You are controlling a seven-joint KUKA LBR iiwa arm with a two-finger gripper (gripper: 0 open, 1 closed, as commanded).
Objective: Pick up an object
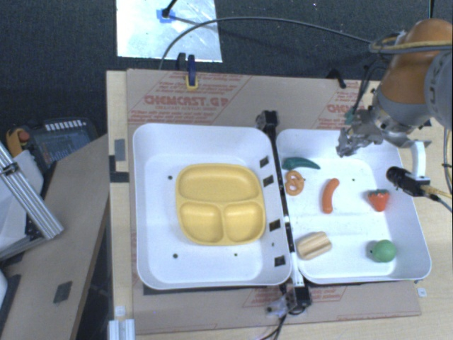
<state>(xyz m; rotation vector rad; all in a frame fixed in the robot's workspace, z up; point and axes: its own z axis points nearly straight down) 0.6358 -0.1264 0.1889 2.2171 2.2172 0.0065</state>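
a: where are the claw (pixel 348 146) and the candidate objects?

b: the claw hangs over the far edge of the right bin (pixel 407 261); whether it is open or holding anything cannot be told. nearest lie the green pepper (pixel 301 163), the pretzel (pixel 294 183) and the orange sausage (pixel 329 195).

a: and the rest?

b: a red strawberry (pixel 379 200), a bread roll (pixel 313 244) and a green ball (pixel 383 251) lie nearer the camera; a yellow tray (pixel 216 202) sits in the left bin (pixel 152 261).

a: likely failure?

b: the pepper and pretzel almost touch, so a descent between them may nudge both and close on neither.
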